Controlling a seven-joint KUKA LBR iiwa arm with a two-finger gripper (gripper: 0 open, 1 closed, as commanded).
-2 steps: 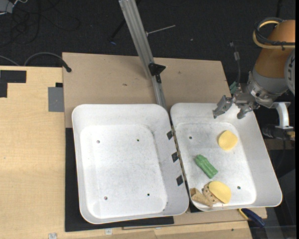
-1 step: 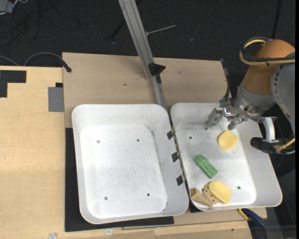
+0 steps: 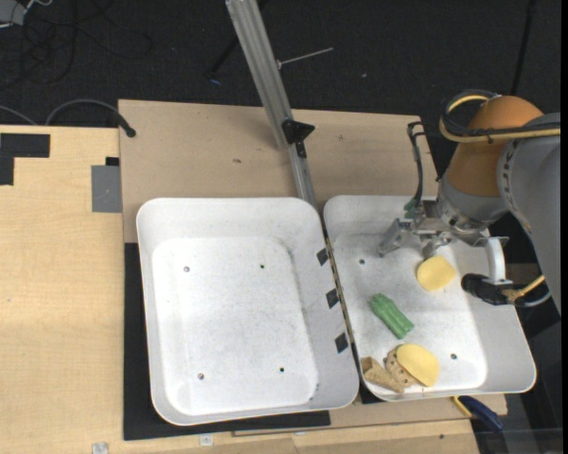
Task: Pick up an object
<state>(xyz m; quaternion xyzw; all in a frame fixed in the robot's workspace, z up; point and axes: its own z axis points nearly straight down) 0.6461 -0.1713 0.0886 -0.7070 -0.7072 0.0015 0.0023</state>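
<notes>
— Where is the gripper (image 3: 418, 237) now?

— Low over the far part of the right bin (image 3: 511, 367), its fingers spread wide, nothing between them.

— And what is nearest to it?

— The small yellow block (image 3: 435, 273), just beside the gripper, on the side toward the bin's near rim. It is almost round, so it has no clear long axis.

— The green piece (image 3: 391, 315)?

— Further from the gripper, past the block. Its long axis runs slantwise, from the bin's middle toward the near-right corner.
</notes>
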